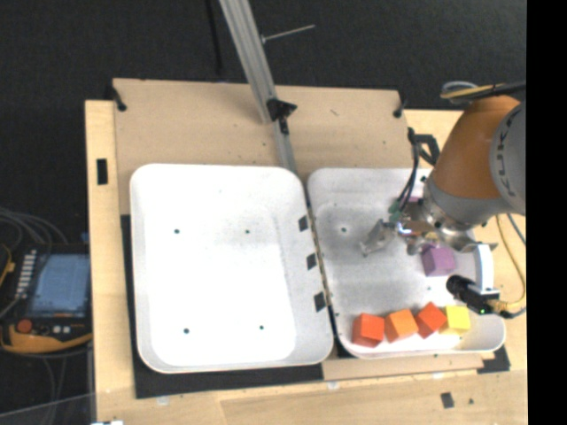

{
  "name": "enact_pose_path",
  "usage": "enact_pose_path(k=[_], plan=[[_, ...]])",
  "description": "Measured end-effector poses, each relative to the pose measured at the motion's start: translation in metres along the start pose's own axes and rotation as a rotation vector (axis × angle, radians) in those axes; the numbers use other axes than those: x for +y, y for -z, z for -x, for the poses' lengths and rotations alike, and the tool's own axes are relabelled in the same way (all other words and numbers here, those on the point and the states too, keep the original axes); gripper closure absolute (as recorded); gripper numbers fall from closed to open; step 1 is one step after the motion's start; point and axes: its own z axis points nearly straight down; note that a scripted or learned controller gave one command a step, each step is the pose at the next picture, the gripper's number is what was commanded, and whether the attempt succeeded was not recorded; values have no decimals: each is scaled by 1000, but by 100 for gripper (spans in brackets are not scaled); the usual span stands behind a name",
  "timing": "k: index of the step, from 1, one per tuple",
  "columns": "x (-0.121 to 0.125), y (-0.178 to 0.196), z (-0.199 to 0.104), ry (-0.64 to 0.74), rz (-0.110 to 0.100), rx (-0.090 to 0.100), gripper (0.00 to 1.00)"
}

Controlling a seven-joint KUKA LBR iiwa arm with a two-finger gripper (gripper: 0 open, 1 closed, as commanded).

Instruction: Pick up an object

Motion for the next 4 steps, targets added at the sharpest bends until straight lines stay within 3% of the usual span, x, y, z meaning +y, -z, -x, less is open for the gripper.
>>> enact_pose_path(k=[1,2,4], plan=[[-2,-42,6,0,1,0,0],[0,-30,6,-8,10,1,100],[2,76,17,5,12,-1,100]])
